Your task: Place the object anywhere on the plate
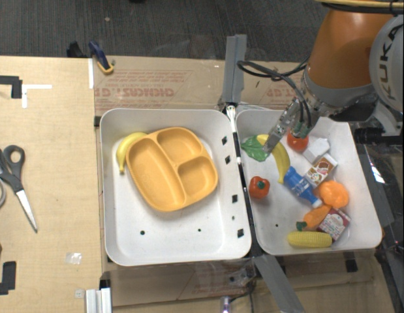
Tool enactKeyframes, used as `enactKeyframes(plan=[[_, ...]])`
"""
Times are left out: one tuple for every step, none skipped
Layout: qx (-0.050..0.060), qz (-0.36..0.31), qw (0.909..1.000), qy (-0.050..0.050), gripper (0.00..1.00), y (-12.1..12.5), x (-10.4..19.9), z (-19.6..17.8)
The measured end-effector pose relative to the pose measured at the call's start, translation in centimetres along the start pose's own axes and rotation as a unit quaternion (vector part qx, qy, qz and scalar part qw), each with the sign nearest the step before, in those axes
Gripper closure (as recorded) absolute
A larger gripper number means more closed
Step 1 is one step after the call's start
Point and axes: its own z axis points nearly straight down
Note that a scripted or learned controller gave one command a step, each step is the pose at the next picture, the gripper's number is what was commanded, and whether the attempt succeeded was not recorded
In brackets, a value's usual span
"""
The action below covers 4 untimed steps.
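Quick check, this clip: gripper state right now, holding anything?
Gripper: cannot be told; it hangs low over the right bin, at the green toy and the banana.

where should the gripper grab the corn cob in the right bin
Grip the corn cob across its middle, coming straight down from above. It lies flat along the right bin's front wall, so the fingers should close across its narrow width, front to back, well apart from the carrot behind it.

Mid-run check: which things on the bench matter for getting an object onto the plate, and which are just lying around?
Belongs to the job:
divided yellow plate in the left bin
gripper over the right bin
toy food there: green piece, banana, tomato, orange, corn, carrot

Just lying about:
scissors on the bench
second banana beside the plate
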Motion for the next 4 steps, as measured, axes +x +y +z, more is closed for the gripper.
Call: enactKeyframes(plan=[[0.0, 0.013, 0.9999, 0.001, 1.0, 6.6, 9.1, 4.0], [0.0, 0.033, 0.9994, 0.001, 1.0, 14.5, 6.4, 4.2], [-0.001, -0.046, 0.9989, 0.0, 1.0, 17.5, 12.9, 1.1], [-0.001, -0.046, 0.9989, 0.0, 0.0, 17.5, 12.9, 1.1]])
